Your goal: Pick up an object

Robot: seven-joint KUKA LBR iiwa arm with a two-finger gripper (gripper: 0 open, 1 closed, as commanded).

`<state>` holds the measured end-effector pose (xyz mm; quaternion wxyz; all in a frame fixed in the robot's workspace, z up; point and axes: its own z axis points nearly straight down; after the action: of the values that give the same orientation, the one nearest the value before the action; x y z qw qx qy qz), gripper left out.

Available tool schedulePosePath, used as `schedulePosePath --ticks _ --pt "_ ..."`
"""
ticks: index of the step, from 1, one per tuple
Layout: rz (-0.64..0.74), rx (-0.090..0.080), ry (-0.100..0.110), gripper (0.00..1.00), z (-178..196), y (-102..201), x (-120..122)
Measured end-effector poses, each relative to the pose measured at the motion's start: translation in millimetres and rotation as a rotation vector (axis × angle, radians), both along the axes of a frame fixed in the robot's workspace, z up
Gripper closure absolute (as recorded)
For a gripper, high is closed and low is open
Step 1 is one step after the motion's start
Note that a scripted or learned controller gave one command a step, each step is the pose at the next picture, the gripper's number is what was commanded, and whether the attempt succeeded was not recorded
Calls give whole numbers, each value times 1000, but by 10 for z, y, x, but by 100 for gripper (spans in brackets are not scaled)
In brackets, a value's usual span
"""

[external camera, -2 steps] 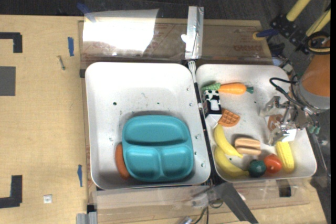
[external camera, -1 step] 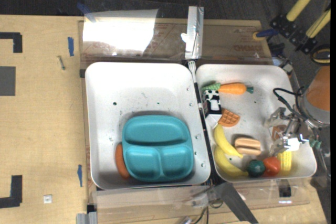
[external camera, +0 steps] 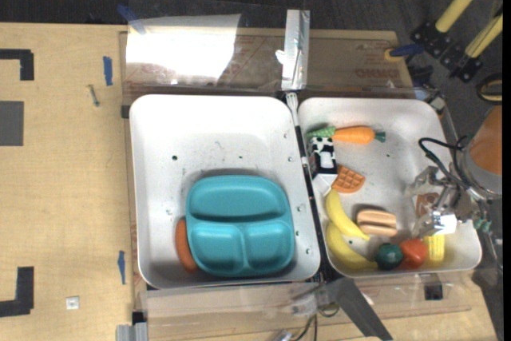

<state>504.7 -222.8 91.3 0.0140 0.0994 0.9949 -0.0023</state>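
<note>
Gripper (external camera: 437, 213) low in right bin (external camera: 399, 114), finger state unclear; corn (external camera: 436, 247), tomato (external camera: 413, 252), hot dog (external camera: 376, 220) crowd near side.

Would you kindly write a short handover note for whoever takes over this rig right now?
Gripper: low in the right bin, near its right wall; nothing seen held.
Right bin: carrot, waffle, banana, hot dog, green ball, tomato, corn.
Left bin: teal divided tray over an orange item.
Done: no pick yet.
Left: grasp and lift one object.
</note>
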Motion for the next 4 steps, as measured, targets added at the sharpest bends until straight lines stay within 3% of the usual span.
schedulePosePath --ticks 1,2,3,4 --pt "-97 1 -14 0 28 13 -111" --pt "-124 4 -12 0 21 17 -118" --pt "-160 9 10 0 -25 18 -188" --pt "108 3 14 0 -28 4 -204"
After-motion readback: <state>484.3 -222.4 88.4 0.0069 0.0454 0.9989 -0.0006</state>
